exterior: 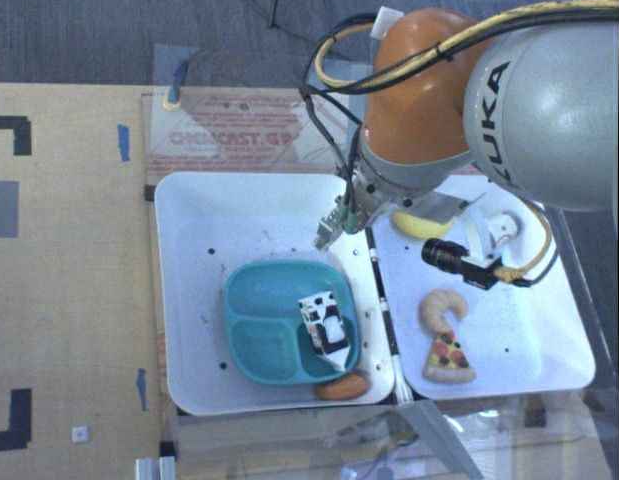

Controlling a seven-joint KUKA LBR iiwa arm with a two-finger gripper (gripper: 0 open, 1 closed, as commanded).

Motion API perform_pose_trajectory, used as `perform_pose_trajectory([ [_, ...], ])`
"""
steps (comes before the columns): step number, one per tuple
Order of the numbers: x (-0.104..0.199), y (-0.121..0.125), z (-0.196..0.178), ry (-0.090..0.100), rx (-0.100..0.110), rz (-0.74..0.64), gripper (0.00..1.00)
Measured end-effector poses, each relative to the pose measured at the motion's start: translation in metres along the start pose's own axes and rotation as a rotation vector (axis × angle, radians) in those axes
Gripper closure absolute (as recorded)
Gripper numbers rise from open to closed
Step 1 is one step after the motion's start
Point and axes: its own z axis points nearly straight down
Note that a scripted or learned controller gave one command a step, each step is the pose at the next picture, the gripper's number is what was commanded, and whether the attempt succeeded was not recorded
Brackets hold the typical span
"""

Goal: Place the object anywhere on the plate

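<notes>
A teal divided plate (274,338) lies in the left bin (189,268). A black-and-white carton-like object (325,328) rests tilted on the plate's right compartments. My gripper (334,230) hangs above the bin just beyond the plate's far right rim, apart from the carton. I see nothing between its tips. The big grey and orange arm hides the area behind it.
An orange sausage-like toy (342,388) lies at the left bin's front edge, beside the plate. The right bin (559,368) holds a croissant (444,310), a pizza slice (449,358), a yellow banana (421,225) and a white cup (501,230). Cables and a black cylinder (451,258) hang over it.
</notes>
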Motion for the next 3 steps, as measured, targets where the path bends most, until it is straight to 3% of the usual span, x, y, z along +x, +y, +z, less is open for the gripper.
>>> perform_pose_trajectory([
  [1, -0.03, 0.053, -0.034, -0.002, -0.002, -0.234, 1.0],
  [2, -0.012, 0.11, -0.162, -0.001, -0.001, -0.172, 1.0],
  [3, -0.004, 0.114, -0.174, -0.001, -0.002, 0.037, 1.0],
])
